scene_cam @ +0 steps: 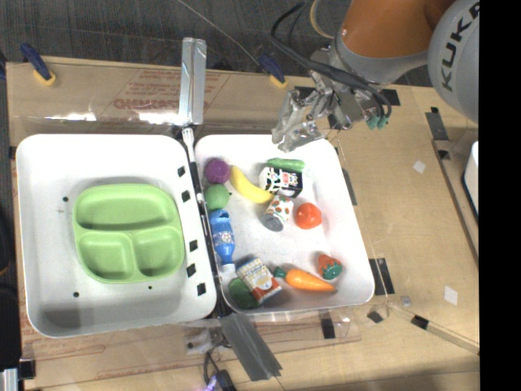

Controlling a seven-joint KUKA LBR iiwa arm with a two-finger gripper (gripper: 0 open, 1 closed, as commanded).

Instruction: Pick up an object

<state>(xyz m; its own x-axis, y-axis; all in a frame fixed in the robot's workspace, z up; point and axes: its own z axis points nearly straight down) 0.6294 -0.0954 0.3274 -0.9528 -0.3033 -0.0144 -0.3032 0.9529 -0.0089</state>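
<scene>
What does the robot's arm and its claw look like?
The arm is big and rounded, light grey with dark KUKA letters on its side and a shiny orange band above the wrist. Black cables loop beside it. The gripper is small and made of silvery grey metal, with a teal bit on its side.

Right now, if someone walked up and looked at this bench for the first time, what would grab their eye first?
Probably the big green divided tray lying alone in the left bin, and beside it the clutter of toy food in the right bin: a banana, a carrot, a blue bottle. Above the right bin's far edge hangs the gripper, under the arm's orange band.
</scene>
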